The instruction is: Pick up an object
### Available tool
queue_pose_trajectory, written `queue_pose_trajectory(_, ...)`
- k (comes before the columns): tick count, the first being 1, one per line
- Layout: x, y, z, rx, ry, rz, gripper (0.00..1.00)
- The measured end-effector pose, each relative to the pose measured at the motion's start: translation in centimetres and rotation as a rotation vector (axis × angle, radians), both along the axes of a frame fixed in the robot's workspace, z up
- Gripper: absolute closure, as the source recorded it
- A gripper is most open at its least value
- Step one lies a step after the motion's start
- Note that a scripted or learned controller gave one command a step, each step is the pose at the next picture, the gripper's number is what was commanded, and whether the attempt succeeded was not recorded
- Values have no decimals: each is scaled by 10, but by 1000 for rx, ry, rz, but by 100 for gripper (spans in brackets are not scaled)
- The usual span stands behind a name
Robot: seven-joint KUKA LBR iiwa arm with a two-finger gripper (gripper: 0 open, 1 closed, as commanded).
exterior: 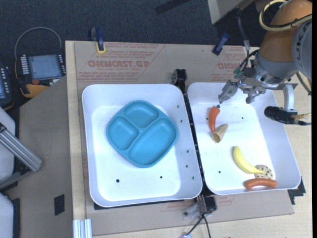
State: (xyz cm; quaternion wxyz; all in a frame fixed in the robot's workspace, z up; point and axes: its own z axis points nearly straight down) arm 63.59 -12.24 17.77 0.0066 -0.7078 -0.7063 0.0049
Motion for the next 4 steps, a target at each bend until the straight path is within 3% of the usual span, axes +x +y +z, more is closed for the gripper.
queue_pose_trajectory(1,3,0,9,-2,-15,3,0)
queue_pose_trajectory(2,4,-2,-54,-1,-9,2,0)
queue_pose_trajectory(3,4,-1,-94,-2,-13,2,0)
queue_pose_trajectory(4,5,-1,-82,-2,-17,2,100)
